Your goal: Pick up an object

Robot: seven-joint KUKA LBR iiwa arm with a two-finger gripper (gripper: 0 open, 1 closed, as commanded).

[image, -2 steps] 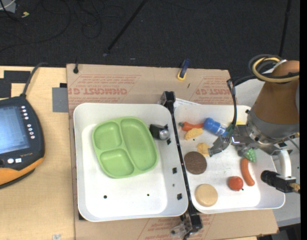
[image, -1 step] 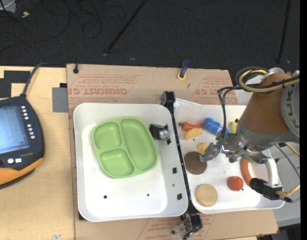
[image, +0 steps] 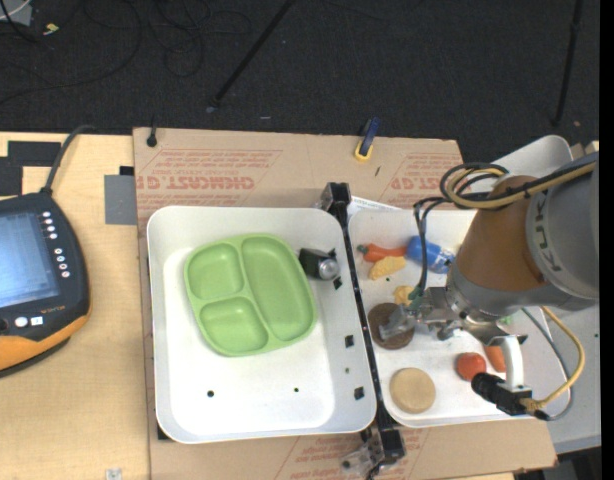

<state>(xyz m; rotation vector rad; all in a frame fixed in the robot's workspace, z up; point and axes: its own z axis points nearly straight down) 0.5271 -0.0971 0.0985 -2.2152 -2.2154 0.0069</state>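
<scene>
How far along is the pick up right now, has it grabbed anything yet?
Nothing looks picked up yet. The arm has reached over the right bin, and its tool sits low next to a brown object. I cannot tell whether the tool is gripping it. The tan disc, red object and blue and orange items lie in that bin. Left: a confirmed grasp and a lift. The green tray lies in the left bin.

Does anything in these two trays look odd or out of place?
The green plate lies slightly askew in the left tray, and a small dark thing sits beside it by the divider. The toys are jumbled in the right tray under the arm, but nothing looks spilled or broken.
</scene>
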